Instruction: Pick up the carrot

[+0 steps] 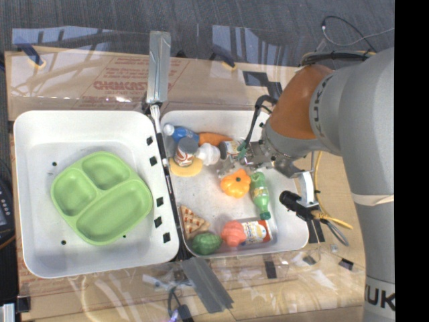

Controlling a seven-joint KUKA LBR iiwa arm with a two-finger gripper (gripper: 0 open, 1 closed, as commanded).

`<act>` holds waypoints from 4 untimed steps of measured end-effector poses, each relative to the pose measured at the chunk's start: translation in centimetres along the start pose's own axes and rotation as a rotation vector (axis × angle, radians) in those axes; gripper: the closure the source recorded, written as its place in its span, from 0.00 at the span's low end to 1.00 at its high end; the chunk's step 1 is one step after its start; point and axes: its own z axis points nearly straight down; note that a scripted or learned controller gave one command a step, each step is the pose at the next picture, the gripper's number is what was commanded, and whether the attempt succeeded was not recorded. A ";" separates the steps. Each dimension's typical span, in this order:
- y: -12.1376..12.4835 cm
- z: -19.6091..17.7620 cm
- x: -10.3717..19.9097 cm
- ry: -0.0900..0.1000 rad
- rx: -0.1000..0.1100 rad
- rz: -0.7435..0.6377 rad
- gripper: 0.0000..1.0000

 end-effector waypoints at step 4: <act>2.2 -8.2 9.0 -0.001 -0.002 0.144 1.00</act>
